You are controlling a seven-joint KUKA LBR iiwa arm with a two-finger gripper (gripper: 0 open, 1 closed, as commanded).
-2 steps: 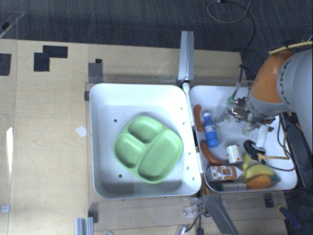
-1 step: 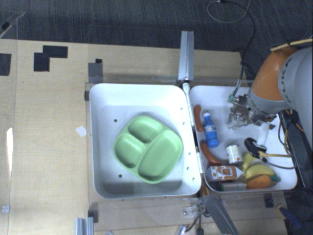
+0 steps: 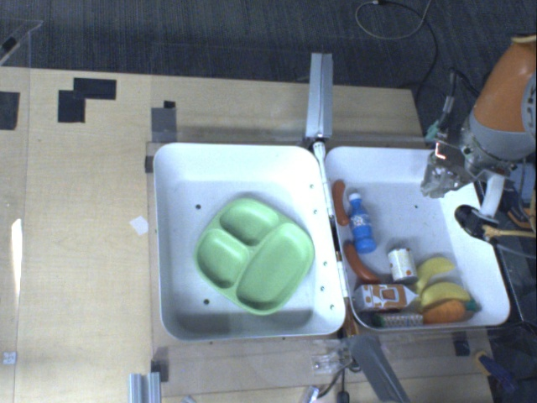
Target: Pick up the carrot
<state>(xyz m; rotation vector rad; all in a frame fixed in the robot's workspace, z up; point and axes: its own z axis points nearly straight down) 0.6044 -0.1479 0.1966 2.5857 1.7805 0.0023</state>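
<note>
The carrot (image 3: 444, 311), orange with a small green end, lies in the front right corner of the right bin (image 3: 403, 193). It rests against the front wall, just below two yellow bananas (image 3: 442, 292). My gripper (image 3: 438, 178) hangs over the bin's far right corner, well behind the carrot and apart from it. Nothing shows between it and the bin floor there.
Beside the carrot lie an orange-brown carton (image 3: 385, 296), a small white can (image 3: 402, 264), a blue bottle (image 3: 362, 223) and two reddish sausages (image 3: 339, 202). The left bin (image 3: 180, 225) holds a green divided plate (image 3: 256, 254). A metal post (image 3: 320, 99) stands between the bins.
</note>
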